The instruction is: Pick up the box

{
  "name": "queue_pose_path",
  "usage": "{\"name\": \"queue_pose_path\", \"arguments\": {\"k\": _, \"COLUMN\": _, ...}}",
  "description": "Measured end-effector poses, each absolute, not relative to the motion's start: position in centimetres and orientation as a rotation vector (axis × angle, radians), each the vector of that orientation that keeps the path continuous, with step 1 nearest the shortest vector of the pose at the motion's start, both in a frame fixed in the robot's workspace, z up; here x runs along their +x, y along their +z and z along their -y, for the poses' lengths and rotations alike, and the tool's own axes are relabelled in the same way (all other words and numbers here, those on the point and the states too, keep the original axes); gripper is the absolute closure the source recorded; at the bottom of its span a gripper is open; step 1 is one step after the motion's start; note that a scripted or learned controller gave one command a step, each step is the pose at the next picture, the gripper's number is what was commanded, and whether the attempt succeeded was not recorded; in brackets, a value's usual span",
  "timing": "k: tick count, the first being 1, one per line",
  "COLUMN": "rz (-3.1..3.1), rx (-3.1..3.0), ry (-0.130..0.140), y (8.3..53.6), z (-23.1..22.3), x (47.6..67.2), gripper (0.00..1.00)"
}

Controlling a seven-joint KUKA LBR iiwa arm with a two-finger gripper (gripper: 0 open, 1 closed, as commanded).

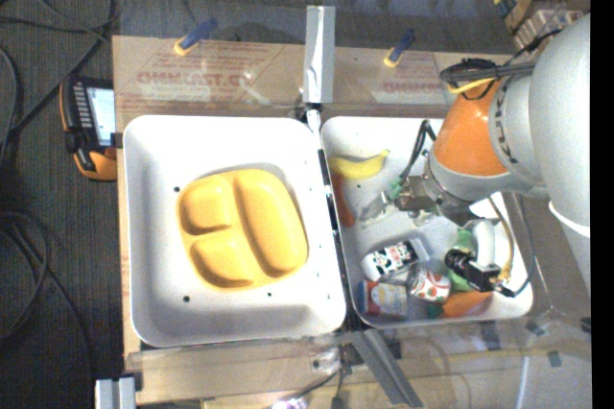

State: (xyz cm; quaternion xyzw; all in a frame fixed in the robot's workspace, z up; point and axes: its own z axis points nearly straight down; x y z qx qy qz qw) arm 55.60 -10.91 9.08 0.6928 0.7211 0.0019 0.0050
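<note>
Okay — I see the gripper (pixel 414 196) low in the right bin (pixel 518 306), can't tell its opening. Box (pixel 392 257) lies flat just below it, beside the can (pixel 429 283) — not lifted. Nothing done yet; grasp and lift remain. Yellow tray (pixel 242 227) sits in the left bin (pixel 144 234).

Even, fairly bright overhead light washes the 2 white bins (pixel 144 205) close to overexposure, with soft shadows under their rims. The yellow tray (pixel 245 227) shows mild sheen. The dark floor (pixel 58 301) falls dim. Detail is soft and slightly grainy throughout.
</note>
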Motion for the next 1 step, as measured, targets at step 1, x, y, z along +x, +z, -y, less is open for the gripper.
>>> {"name": "queue_pose_path", "arguments": {"k": 1, "rz": -2.157, "rx": 2.262, "ry": 0.014, "y": 9.09, "z": 14.71, "x": 48.94, "gripper": 0.00}}
